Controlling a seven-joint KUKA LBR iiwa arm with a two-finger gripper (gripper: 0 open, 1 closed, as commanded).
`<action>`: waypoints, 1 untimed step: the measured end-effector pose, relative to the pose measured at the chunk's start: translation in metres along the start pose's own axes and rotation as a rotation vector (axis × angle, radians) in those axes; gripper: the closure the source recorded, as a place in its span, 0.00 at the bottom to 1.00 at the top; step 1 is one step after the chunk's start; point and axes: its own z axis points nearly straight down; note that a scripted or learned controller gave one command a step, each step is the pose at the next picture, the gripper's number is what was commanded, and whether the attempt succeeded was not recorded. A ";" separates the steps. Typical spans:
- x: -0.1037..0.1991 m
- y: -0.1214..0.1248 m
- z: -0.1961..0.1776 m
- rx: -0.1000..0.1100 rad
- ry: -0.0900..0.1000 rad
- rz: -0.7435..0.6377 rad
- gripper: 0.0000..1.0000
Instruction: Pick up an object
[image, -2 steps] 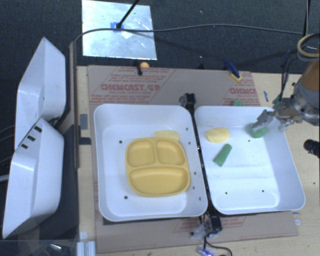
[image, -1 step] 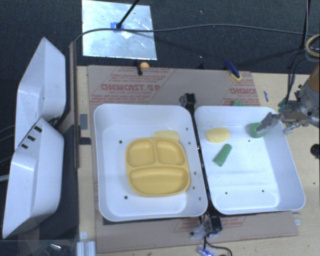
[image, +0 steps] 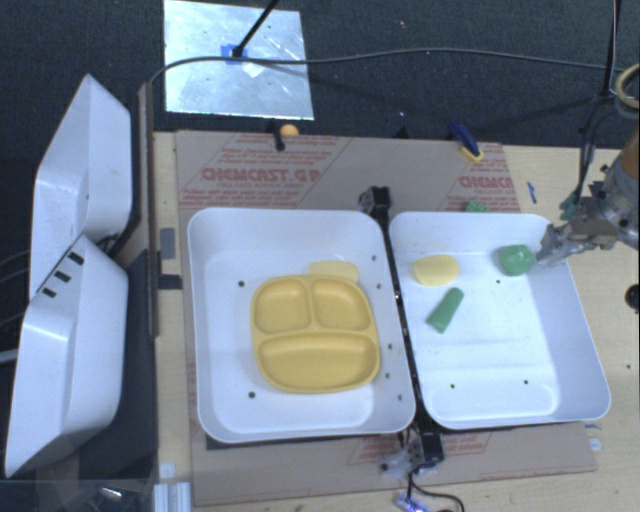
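Dark carpet surrounds a bench topped with a sheet of brown printed cardboard (image: 300, 170), on which two shallow white bins sit side by side. Farthest from the gripper, at the far left, two white housings (image: 75, 290) lean along the bench edge. A shiny metal plate (image: 235, 60) lies on the floor behind the bench, well away from the gripper and up to its left.

The left bin (image: 215, 400) holds a yellow divided tray (image: 316, 333) with three compartments, lying flat near the bin's middle, far to the gripper's left. A pale yellow flat piece (image: 334, 270) pokes out from behind the tray's far edge, touching it.

The right bin (image: 560, 390) carries three small things in its far half. A pale yellow oval lump (image: 436, 269) lies near the bin's left wall, well to the gripper's left. A green cylinder (image: 445, 309) lies tilted just in front of that lump, close to it but apart. A green block (image: 516, 260) sits just beside the gripper on its left, touching or nearly touching the fingertips; which, I cannot tell.

The gripper (image: 553, 246) reaches in from the right over the right bin's far right part, low to the bin floor. Whether it is wide or narrow cannot be made out from this angle, and nothing is seen clamped in it.
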 end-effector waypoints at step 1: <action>-0.023 -0.040 0.040 0.005 0.001 -0.024 1.00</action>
